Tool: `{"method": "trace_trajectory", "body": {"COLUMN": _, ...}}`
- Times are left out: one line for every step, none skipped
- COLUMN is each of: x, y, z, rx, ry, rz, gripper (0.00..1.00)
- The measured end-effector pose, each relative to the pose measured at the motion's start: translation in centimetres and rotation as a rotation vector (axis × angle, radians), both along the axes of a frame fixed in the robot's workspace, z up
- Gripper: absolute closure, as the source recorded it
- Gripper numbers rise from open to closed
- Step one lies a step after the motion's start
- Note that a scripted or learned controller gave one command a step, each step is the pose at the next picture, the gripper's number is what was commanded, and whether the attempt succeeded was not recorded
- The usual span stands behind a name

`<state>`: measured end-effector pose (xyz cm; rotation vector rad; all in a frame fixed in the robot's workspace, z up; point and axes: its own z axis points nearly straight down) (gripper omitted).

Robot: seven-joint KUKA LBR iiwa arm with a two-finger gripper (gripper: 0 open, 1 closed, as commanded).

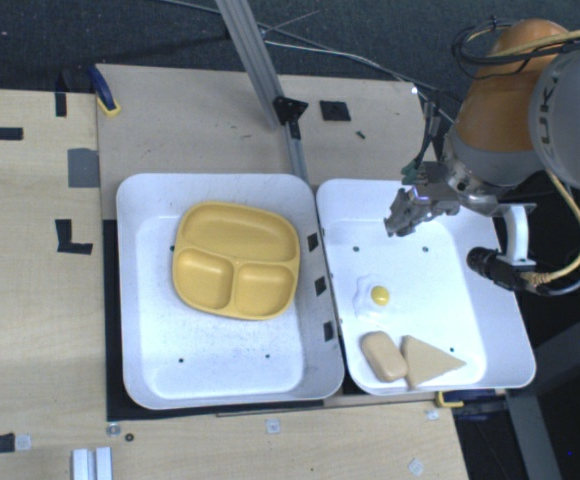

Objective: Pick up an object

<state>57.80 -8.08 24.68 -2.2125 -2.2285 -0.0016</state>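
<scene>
The right bin (490, 308) holds three things. A fried egg with a yellow yolk (378, 294) lies near its middle. Along its front edge a tan bread roll (382, 355) rests beside a tan wedge-shaped slice (430, 359). My gripper (402, 220) hangs over the back part of this bin, above and behind the egg and apart from all three things. Nothing shows between its dark fingers, and their gap is too small to read.
The left bin (145, 298) bears a yellow compartment plate (236, 259). A grey pole (255, 53) slants down to the bins' back edge. A black cable (505, 273) hangs by the right bin's right wall.
</scene>
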Motion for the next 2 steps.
{"method": "trace_trajectory", "body": {"x": 1.4, "y": 5.9, "z": -1.5, "rx": -0.001, "ry": 0.002, "rz": 0.000, "gripper": 1.00}}
{"method": "trace_trajectory", "body": {"x": 3.1, "y": 10.7, "z": -1.1, "rx": -0.001, "ry": 0.000, "rz": -0.001, "gripper": 1.00}}
